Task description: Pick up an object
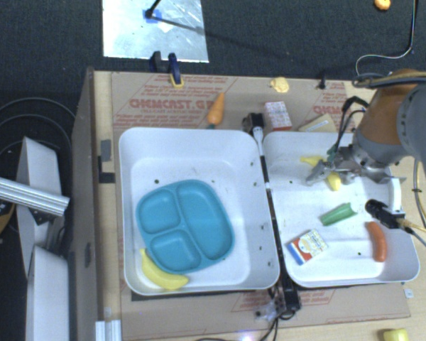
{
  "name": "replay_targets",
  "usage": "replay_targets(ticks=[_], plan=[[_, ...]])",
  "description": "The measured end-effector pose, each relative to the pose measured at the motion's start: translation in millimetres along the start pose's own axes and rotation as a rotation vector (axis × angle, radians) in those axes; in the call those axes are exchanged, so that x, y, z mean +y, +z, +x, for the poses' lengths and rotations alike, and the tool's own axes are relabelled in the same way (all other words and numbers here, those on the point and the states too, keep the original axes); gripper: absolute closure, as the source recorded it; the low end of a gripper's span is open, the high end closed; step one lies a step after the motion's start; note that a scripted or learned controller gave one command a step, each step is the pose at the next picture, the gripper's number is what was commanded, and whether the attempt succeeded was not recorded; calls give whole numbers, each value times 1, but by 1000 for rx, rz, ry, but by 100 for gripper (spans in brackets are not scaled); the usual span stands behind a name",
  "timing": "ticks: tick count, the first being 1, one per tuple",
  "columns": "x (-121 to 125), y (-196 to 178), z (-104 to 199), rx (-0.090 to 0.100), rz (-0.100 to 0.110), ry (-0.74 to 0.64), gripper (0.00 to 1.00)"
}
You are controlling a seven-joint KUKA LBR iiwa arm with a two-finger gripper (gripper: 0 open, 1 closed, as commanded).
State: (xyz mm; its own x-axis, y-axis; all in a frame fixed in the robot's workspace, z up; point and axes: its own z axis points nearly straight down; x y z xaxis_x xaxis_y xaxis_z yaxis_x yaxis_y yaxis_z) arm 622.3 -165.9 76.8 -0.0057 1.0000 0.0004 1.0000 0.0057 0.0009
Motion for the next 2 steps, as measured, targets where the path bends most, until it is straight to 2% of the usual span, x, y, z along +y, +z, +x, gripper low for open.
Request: replay_targets(ticks=[1, 2], plan=[[2, -19, -1, -2, -5, -1, 100], [28, -128, 80, 1, -15, -8, 100]])
